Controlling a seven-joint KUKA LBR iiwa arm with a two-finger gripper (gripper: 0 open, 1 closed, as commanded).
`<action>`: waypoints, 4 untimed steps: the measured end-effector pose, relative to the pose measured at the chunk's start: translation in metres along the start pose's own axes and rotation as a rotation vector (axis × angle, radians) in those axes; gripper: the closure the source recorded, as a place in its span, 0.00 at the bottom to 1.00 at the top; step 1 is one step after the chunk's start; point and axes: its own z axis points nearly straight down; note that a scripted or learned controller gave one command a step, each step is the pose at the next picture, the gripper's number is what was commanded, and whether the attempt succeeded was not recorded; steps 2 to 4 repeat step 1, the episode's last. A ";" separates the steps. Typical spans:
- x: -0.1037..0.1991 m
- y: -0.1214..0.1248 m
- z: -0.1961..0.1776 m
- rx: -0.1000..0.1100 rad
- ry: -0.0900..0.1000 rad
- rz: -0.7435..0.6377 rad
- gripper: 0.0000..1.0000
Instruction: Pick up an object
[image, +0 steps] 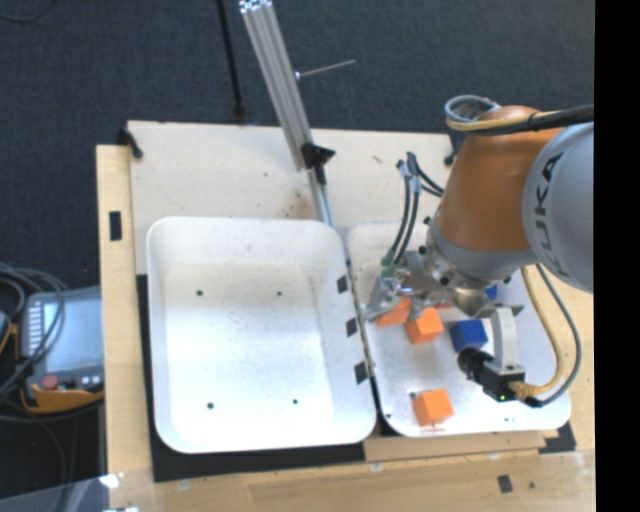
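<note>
Apparently arm lowers claw (392, 300) over orange block (396, 311) in right bin (400, 420); you cannot tell claw state.

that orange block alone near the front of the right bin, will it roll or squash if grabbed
The orange block looks boxy with flat faces, so it would probably slide, not roll. Its sharp edges suggest that it is stiff. It sits apart from the others, likely easy to reach.

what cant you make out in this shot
- Gripper: the arm's bulky wrist covers most of it in the camera view, so whether its fingers are open or shut cannot be told.
- Orange block by the gripper: partly under the metal parts; contact with it is unclear.
- Blue block: partly covered by the wrist and a black fitting.
- Right bin: its upper part lies under the arm.
</note>
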 end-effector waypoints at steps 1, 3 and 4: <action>0.059 0.008 0.003 0.002 0.000 -0.003 1.00; 0.059 0.008 0.003 0.002 0.000 -0.003 1.00; 0.059 0.008 0.003 0.002 0.000 -0.003 1.00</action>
